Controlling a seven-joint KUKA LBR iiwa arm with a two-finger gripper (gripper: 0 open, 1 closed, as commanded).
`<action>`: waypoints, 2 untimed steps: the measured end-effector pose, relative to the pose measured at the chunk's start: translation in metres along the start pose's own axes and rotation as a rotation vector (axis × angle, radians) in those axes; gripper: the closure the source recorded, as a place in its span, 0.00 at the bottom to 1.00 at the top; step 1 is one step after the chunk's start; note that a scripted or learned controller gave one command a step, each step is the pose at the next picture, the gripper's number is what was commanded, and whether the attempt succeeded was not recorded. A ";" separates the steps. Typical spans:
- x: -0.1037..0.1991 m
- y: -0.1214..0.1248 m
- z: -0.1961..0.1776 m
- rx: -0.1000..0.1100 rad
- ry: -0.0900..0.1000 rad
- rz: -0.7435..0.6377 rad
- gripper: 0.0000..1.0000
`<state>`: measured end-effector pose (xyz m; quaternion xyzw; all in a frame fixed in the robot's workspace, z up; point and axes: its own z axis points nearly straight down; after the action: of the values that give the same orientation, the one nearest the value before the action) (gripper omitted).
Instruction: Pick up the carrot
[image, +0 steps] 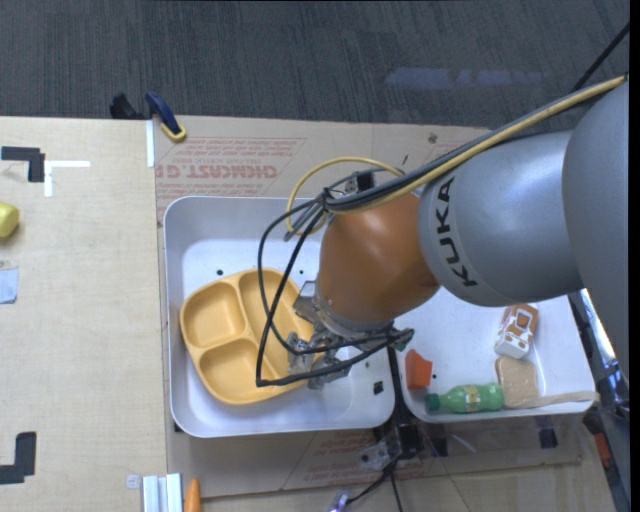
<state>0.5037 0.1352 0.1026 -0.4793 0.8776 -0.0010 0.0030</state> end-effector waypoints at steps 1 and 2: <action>0.009 -0.040 -0.128 -0.005 0.001 0.003 1.00; 0.009 -0.040 -0.129 -0.004 0.000 0.002 0.00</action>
<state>0.5319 0.1058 0.2315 -0.4783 0.8782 0.0009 0.0018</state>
